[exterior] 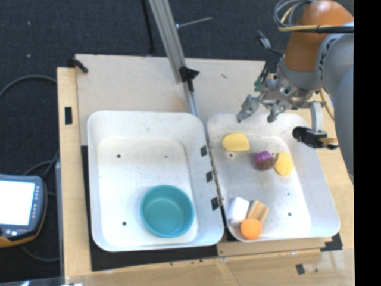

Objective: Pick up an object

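- Over the far edge of the right bin (321,210) we see the gripper (259,112), its two fingers spread apart with nothing between them.
- Just below it lies a yellow lemon-shaped object (236,142), its long axis running left to right across the bin.
- Beside that we find a purple round object (264,160) touching a smaller yellow piece (284,164) on its right (this one lies more up and down).
- At the near left corner we note a white block (239,208), a tan block (258,210) and an orange ball (250,229), crowded together.
- Left of all this, the left bin (107,159) bears a teal bowl (167,211), upright.
- A slanted metal pole (169,37) reaches down to where the bins meet.
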You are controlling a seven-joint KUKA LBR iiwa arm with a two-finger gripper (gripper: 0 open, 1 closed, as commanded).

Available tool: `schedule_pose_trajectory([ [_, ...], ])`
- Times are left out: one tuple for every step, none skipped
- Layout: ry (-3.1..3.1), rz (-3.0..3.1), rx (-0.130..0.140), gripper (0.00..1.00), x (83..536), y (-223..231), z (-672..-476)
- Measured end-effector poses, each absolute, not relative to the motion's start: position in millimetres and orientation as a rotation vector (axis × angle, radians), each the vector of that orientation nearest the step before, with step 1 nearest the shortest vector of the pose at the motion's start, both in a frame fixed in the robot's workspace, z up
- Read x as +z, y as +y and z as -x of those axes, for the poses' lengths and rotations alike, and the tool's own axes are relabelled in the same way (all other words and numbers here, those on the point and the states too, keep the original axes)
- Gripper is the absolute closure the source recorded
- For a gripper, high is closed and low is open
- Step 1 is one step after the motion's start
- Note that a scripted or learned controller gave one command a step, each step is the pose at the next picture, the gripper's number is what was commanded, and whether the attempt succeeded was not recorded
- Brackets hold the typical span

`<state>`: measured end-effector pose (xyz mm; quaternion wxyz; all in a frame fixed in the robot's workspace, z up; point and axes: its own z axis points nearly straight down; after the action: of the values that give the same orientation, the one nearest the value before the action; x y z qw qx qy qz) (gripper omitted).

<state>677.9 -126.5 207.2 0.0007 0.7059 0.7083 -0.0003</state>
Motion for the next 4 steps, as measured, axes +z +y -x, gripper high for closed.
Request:
schedule_pose_trajectory([
  [2.224,-2.216,-0.003,0.00,207.2,-126.9,-677.8],
  [2.225,-2.220,-0.007,0.00,144.2,-129.2,-679.3],
  [2.224,-2.219,-0.006,0.00,98.6,-130.5,-678.8],
  [2.221,-2.213,-0.001,1.00,113.4,-131.5,-680.6],
])
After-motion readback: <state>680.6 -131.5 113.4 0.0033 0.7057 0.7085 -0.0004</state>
